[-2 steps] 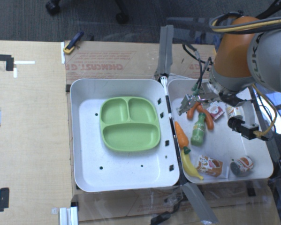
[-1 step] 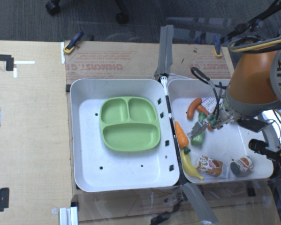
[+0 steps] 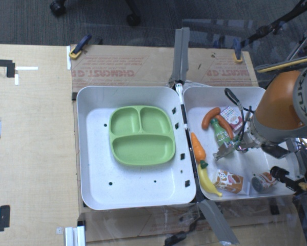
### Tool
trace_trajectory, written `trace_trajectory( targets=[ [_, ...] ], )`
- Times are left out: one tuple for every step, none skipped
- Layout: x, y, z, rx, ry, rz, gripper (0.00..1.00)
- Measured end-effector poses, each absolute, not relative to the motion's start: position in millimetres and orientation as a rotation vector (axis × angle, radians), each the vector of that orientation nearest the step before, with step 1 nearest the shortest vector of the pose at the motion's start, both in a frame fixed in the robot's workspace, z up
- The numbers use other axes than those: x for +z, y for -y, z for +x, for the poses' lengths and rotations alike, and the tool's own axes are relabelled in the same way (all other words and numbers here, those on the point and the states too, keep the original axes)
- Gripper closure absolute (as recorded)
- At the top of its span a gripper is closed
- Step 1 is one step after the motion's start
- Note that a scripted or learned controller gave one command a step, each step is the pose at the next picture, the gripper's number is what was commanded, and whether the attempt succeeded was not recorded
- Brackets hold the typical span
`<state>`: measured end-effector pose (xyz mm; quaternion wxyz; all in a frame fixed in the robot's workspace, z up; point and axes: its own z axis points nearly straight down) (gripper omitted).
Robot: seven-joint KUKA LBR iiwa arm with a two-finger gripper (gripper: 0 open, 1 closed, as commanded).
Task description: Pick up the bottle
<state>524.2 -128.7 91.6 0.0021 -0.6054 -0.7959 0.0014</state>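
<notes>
Low, claw (image 3: 226, 150) beside bottle (image 3: 221, 130)

Even, diffuse overhead light; moderately bright. White bins (image 3: 86, 152) slightly washed out, soft shadows along inner walls. Faint sheen on green tray (image 3: 142, 135). Mild overall softness; small items left of the gripper (image 3: 226, 151) lack fine detail. Top floor dim.

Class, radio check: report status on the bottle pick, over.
Gripper low in right bin, beside bottle. Bottle lying flat, not lifted. Sausage and packet crowd it.
</notes>
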Motion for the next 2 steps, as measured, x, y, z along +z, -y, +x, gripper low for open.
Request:
trace_trajectory(
  targets=[
    [97,131,523.4,0.009,2.488,-1.904,1.00],
    [242,100,582.9,0.005,2.623,-1.725,1.00]
  ],
)
